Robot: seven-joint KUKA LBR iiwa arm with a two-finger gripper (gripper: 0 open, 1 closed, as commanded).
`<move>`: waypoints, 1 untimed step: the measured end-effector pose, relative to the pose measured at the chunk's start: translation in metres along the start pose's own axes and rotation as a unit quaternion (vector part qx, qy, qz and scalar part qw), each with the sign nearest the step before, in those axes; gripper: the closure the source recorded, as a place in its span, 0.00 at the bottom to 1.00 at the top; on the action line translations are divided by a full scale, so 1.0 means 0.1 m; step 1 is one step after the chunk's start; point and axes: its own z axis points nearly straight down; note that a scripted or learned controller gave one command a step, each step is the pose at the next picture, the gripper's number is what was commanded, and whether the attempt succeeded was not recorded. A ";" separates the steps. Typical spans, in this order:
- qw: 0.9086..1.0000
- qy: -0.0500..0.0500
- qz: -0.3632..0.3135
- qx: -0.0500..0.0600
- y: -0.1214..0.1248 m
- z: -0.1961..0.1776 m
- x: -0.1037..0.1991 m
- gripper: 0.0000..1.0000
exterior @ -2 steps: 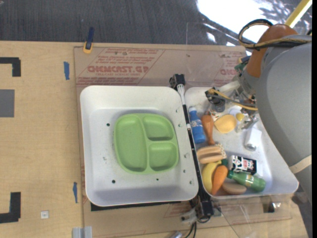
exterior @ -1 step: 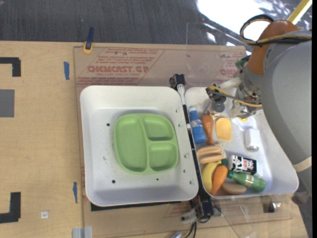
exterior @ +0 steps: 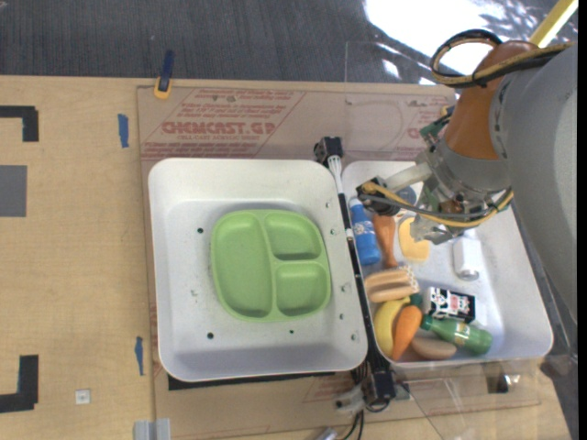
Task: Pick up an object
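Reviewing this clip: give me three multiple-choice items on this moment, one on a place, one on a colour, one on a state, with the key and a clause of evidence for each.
1. Where does the divided plate lie?
A. In the left bin
B. In the right bin among the toys
C. On the cardboard outside the bins

2. What colour is the divided plate?
A. Red
B. Light green
C. Black

3. How does the hot dog rest?
A. Lifted above the bin
B. On the plate
C. Lying in the right bin by the banana and carrot

Key: 1 A, the plate sits flat on the left bin's floor. 2 B, its compartments all show light green. 3 C, the hot dog lies among the toy foods, while the arm hangs over the bin's far end.
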 end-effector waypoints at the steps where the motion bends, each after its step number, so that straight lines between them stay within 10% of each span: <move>1: 1.000 -0.005 0.019 0.000 -0.71 0.05 -0.32 1.00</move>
